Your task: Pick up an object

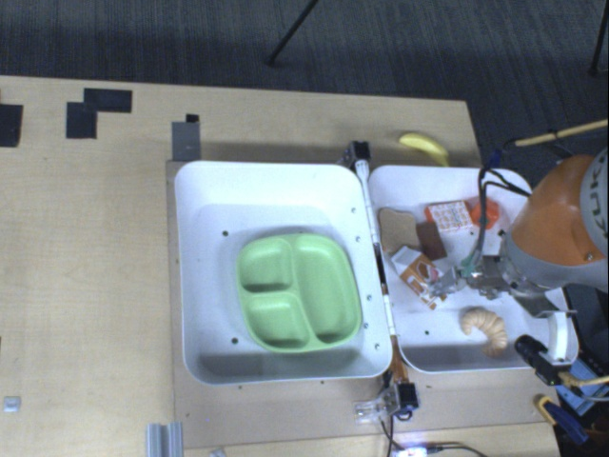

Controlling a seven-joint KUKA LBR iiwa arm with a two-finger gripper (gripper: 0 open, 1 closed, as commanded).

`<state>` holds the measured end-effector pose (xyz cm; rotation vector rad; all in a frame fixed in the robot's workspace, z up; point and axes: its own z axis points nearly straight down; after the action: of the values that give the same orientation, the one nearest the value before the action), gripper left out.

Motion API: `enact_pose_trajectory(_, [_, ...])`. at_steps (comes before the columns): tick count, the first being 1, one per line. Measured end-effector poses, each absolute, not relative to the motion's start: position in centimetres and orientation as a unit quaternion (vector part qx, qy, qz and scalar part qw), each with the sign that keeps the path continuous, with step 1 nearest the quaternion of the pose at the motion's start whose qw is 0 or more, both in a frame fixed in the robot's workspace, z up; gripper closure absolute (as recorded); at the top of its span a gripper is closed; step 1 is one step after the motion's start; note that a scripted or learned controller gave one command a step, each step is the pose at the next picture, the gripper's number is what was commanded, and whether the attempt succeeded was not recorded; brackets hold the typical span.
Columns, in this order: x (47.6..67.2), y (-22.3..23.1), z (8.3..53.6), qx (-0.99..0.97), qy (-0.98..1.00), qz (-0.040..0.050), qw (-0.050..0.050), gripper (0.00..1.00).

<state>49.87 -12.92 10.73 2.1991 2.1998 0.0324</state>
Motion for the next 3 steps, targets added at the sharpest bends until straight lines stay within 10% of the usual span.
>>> enact_pose_trajectory(3, [49.9,-12.69,10.71,0.707,0.707,0.0108,0.016,0.0])
